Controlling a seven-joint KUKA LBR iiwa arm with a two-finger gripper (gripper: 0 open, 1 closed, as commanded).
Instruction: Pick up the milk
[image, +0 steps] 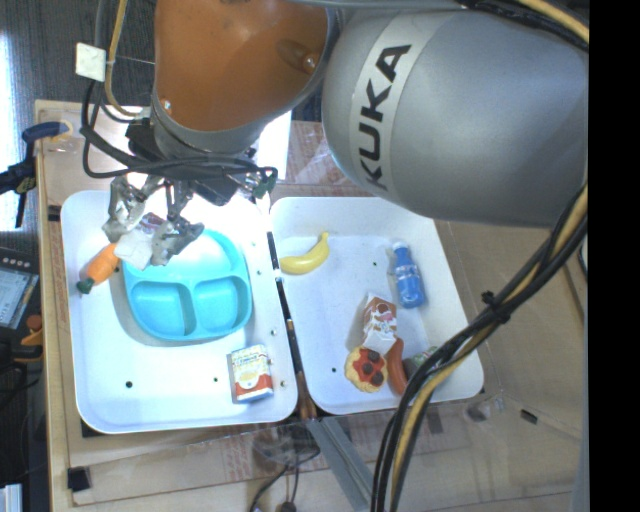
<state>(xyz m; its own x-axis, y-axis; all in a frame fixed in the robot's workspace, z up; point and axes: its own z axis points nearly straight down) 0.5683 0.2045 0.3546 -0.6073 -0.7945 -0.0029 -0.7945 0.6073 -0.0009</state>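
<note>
You are looking down on two white bins, and the arm (440, 90) is reaching in from your right across the top of the scene, its orange band sitting above the left bin (100, 390). The gripper (150, 228) is hanging over the upper left part of that bin, and its metal fingers (122, 210) are closing around a small white and grey object, possibly a wrapped packet; it is sitting between the fingers, though you cannot tell from this slant what it is. Just beside the gripper, toward the bin's left wall, a carrot (99, 265) is lying tilted, its orange end touching or nearly touching the pinched object. A blue divided plate (190, 295) is resting below and to the right of the gripper, with the fingers overlapping its upper left rim. Near the front of the left bin a small carton (251, 373) is standing by itself. The milk (379, 321), a small red and white carton, is lying in the right bin (330, 300), well apart from the gripper, just above a pizza slice (367, 368) and beside a sausage (397, 365). A banana (305, 255) and a blue bottle (407, 275) are lying farther back in that same bin.
</note>
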